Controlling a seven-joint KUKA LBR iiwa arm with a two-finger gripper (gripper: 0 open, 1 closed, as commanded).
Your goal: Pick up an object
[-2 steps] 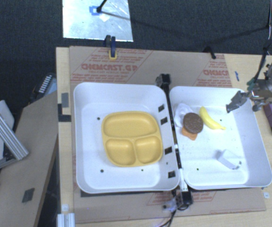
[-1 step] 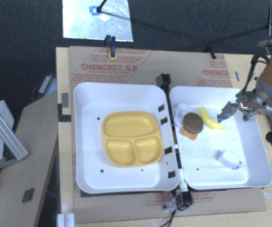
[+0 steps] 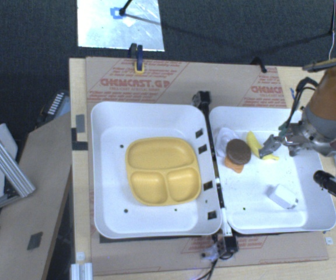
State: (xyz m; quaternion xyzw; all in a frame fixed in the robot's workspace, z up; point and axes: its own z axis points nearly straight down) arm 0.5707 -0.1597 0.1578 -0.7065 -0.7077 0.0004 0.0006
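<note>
Camera view shows you red "CHEMCAST GP" words on the brown board. Your gripper is by the banana; I can't tell its grip.

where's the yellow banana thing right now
In the camera view, the banana lies in the right bin, near its back, between the brown round object and the hand.

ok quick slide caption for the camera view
Grey arm's tool poised by a yellow banana-shaped toy in the right white bin; yellow three-compartment plastic tray in the left white bin.
</note>
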